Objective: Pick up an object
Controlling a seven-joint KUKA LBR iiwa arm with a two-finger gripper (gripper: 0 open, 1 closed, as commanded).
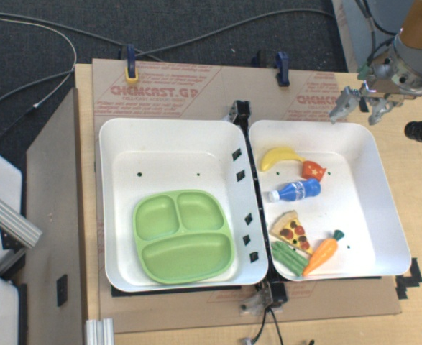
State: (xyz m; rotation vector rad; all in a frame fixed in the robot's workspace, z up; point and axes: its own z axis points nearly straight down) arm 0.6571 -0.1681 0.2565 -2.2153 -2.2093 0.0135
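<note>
My gripper (359, 109) hangs above the far right corner of the right bin (383, 185), its two fingers spread open with nothing between them. In that bin lie a yellow banana (279, 157), a red strawberry (313, 169), a blue bottle (295, 190), a pizza slice (291, 230), an orange carrot (321, 254) and a green pea pod (288, 259). All of them lie well below and to the left of the gripper.
The left bin (117, 164) holds a green divided plate (184, 234). A black divider (246, 185) runs between the bins. Two clamps (131, 63) (282, 69) grip the cardboard at the back edge. Cables trail over the floor behind.
</note>
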